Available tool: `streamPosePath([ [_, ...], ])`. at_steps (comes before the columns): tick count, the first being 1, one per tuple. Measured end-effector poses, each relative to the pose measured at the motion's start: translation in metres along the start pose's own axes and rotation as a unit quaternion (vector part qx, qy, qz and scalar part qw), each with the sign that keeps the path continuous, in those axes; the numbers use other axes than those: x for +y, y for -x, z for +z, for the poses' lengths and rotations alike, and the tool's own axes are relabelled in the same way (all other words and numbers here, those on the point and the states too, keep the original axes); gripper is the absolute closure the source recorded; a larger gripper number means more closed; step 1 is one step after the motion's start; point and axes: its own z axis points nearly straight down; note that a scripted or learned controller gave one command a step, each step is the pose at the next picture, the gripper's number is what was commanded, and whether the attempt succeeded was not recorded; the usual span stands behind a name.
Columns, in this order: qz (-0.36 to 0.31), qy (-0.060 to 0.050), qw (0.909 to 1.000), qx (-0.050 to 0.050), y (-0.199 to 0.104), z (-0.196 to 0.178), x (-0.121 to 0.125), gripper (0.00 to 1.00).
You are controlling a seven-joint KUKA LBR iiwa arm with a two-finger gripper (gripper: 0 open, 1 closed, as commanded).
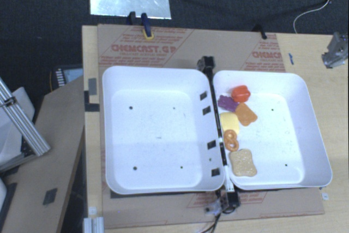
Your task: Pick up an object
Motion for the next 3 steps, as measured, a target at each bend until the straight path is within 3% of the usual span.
streamPosePath([
  [1,-0.002,-0.016,0.9999,0.002,-0.075,0.117,-0.003,1.0],
  [2,-0.004,-0.01,0.9999,0.002,-0.17,0.108,0.008,1.0],
  [3,-0.002,-0.009,1.0,0.003,-0.238,0.081,-0.001,1.0],
])
